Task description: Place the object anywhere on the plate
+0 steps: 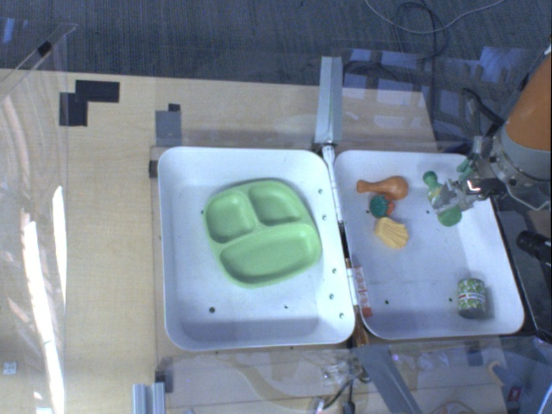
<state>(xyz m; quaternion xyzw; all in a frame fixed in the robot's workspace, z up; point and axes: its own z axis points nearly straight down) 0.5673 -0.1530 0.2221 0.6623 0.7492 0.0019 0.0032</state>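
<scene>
A green plate (pixel 261 231) with three compartments lies in the left bin (pixel 185 317), nothing on it. The right bin (pixel 414 313) holds a brown toy drumstick (pixel 384 186), a small red and green piece (pixel 379 205), a yellow toy (pixel 392 233) and a small can (pixel 471 297). My gripper (pixel 450 198) hangs low over the right bin's far right part. A small green piece (pixel 429 179) sits just to its left and another green piece (pixel 449 217) lies right under its tip. Whether either is held is hidden.
A metal divider (pixel 329 102) runs between the two bins at the back. Cables (pixel 414 11) lie on the floor behind the bench. The arm's orange band (pixel 530 115) is at the right edge, above the right bin's wall.
</scene>
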